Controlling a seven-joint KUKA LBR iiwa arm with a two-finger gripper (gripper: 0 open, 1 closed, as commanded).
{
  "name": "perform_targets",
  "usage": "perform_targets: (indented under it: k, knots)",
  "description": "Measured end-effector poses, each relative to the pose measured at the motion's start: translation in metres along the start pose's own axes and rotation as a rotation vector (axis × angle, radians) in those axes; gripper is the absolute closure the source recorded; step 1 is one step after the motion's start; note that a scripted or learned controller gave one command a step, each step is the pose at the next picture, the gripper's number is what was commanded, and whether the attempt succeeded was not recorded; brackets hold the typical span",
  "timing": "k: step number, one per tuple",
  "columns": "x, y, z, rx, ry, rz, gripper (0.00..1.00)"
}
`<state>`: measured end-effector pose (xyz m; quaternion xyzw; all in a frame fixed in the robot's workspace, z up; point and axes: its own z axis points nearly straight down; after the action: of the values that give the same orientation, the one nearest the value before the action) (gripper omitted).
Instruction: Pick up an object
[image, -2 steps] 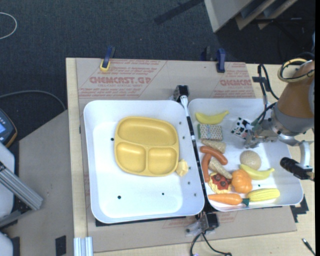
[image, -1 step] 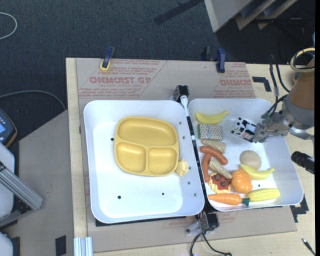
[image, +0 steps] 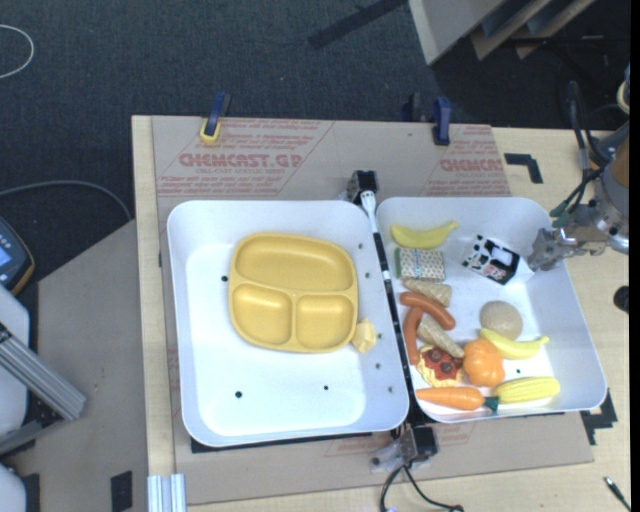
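Note:
The right bin (image: 560, 290) holds several toy foods: a yellow banana (image: 423, 234) at the back, a speckled sandwich block (image: 421, 264), sausages (image: 427, 305), a black-and-white toy (image: 490, 259), a beige round piece (image: 501, 319), an orange pepper (image: 483, 364), a second banana (image: 517, 346), a corn cob (image: 526, 389), a carrot (image: 451, 398) and a pizza slice (image: 440, 365). My gripper (image: 548, 252) hangs over the bin's right rear part, to the right of the black-and-white toy. Nothing shows between its fingers.
The left bin (image: 200, 370) carries a yellow divided plate (image: 293, 292), with a small pale yellow piece (image: 364, 336) by its right edge. Clamps (image: 211, 120) hold the cardboard base at the back. The arm comes in from the right edge.

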<state>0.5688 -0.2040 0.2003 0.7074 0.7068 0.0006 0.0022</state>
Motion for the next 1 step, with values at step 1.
perform_targets:
  k: [1]
  knots:
    - [-0.0005, 0.001, -0.0263, -0.001, 0.0, -0.001, 1.0]
